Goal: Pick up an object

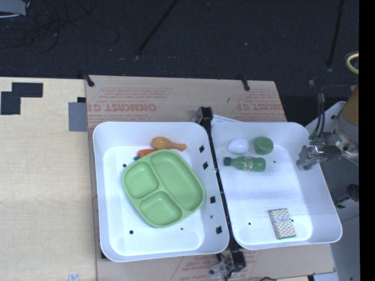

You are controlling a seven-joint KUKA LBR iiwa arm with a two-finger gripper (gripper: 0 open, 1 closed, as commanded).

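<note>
The right bin [310, 186] holds a white egg-shaped object [238, 146], a round green object [263, 144], a small green bottle [246, 164] lying on its side, and a small patterned box [282, 223] near the front. My gripper [306, 157] hangs at the bin's right rim, well right of the bottle and with nothing seen in it. The grey arm [345, 136] behind it enters from the right edge.
The left bin [111, 215] carries a green divided plate [163, 187], with an orange drumstick-shaped toy [166, 143] and a small red piece [145, 153] behind it. A black divider [212, 174] runs between the bins. Cardboard lies under both.
</note>
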